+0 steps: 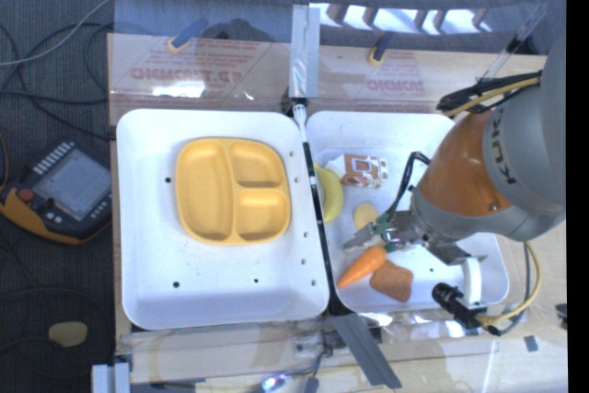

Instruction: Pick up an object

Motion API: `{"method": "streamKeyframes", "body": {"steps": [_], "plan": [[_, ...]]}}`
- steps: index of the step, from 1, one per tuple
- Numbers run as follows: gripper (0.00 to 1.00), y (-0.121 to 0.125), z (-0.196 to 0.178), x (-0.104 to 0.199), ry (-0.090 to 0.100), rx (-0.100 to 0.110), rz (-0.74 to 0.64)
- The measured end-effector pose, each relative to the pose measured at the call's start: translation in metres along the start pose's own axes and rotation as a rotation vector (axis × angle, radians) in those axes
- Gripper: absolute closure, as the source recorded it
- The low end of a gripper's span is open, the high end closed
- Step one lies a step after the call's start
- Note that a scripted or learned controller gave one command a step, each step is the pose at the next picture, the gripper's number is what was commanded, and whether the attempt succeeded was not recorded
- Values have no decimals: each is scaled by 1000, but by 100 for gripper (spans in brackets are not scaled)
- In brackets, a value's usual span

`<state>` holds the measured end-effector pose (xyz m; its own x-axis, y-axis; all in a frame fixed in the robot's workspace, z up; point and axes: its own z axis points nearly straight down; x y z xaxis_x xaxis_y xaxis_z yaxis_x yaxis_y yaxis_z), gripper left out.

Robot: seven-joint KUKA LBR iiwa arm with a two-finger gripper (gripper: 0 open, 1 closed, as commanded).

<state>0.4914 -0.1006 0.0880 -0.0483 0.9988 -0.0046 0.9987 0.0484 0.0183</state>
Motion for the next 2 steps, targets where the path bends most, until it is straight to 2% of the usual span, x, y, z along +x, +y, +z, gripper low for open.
{"method": "streamKeyframes", "body": {"steps": [1,2], "plan": [[100,1,-7,0,5,6,-2],[100,33,-91,51,2,26,82]]}}
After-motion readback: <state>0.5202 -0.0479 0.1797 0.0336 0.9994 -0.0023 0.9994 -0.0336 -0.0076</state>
